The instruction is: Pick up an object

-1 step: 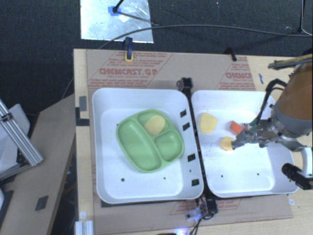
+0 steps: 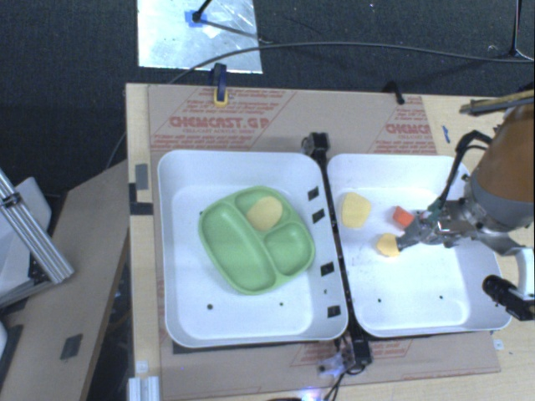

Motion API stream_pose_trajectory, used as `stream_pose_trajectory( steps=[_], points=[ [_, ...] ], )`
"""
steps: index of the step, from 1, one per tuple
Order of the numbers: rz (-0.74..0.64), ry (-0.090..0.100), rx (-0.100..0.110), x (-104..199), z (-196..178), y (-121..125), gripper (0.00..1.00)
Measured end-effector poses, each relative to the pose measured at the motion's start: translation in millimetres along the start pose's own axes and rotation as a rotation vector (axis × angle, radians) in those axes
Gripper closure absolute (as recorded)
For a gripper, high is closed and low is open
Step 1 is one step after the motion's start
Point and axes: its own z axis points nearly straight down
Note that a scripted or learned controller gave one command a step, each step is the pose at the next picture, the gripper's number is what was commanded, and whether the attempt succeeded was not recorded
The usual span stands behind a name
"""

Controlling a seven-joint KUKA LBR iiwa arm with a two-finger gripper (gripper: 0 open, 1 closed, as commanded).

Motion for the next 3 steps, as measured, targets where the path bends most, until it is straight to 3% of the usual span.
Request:
stream_pose_trajectory(
  steps=[2,3],
  points=[
    [0.002,0.002,0.006,17.3,107.6,-8.5,0.0],
    [0.003,0.001,0.003,17.7,129.9,-8.2,0.0]
  ],
)
